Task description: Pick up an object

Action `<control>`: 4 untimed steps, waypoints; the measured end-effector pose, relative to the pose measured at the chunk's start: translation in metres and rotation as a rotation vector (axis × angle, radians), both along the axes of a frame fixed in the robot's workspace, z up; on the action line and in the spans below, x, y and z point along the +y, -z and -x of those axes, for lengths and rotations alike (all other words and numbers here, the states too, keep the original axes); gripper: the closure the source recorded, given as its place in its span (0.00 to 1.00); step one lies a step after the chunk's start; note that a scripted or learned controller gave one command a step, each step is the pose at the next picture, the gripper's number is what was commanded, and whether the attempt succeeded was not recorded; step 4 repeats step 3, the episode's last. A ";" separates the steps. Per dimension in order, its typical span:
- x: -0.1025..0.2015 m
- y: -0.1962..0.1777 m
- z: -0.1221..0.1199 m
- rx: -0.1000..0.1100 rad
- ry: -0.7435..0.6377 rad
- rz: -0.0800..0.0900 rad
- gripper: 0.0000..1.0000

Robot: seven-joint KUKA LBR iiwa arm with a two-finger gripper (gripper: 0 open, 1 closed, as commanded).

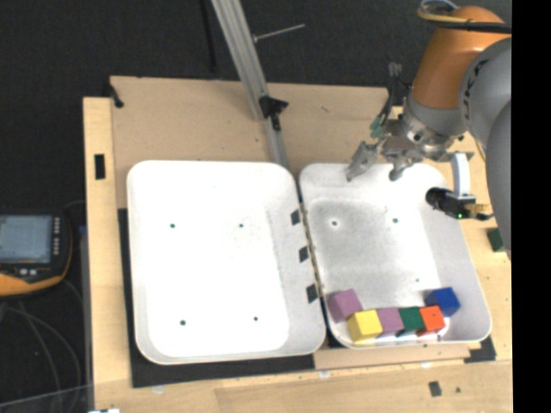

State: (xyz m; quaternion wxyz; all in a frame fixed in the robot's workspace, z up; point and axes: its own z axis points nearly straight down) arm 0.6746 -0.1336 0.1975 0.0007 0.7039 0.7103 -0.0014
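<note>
Your gripper (376, 167) hung with jaws spread and bare over the right bin's (379, 231) far edge. The blocks (392, 317) sat packed along its near wall; crowding could spoil a grasp.

Your pincer (374, 170) hangs with fingers spread over the far edge of the right bin (379, 231), holding nothing; coloured blocks (392, 318) cluster well apart at its near edge.

Even overhead light – soft, slight blur
</note>
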 end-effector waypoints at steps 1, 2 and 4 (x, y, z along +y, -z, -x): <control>0.000 -0.012 -0.001 -0.003 -0.006 0.003 1.00; 0.046 0.056 0.067 0.009 -0.001 -0.005 1.00; 0.172 -0.001 0.062 -0.005 -0.001 -0.006 1.00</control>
